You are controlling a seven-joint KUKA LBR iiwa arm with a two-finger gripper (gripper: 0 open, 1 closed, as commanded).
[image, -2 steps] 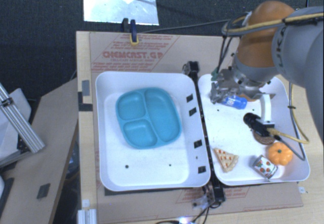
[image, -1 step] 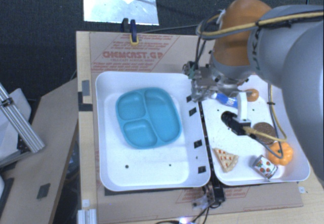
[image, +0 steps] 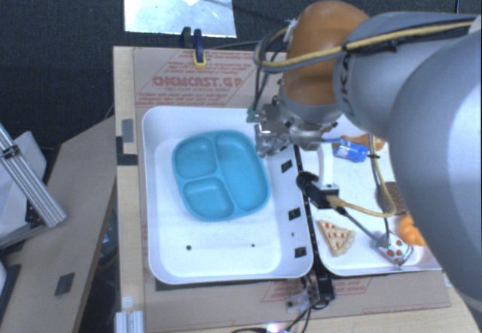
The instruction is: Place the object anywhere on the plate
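Since my gripper (image: 265, 139) hangs just beside the blue plate (image: 221, 173), I cannot tell whether it carries anything. Nearest candidate beyond the plate is the pizza slice (image: 336, 236) in the right bin (image: 354, 267): light, stiff, probably slick; I'd pinch its edges.

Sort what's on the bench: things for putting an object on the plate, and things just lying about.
For the job:
blue divided plate in the left bin
gripper above the plate's right edge
toy pizza slice, a likely object

Lying about:
blue packet
orange object, partly hidden
right bin
clamp
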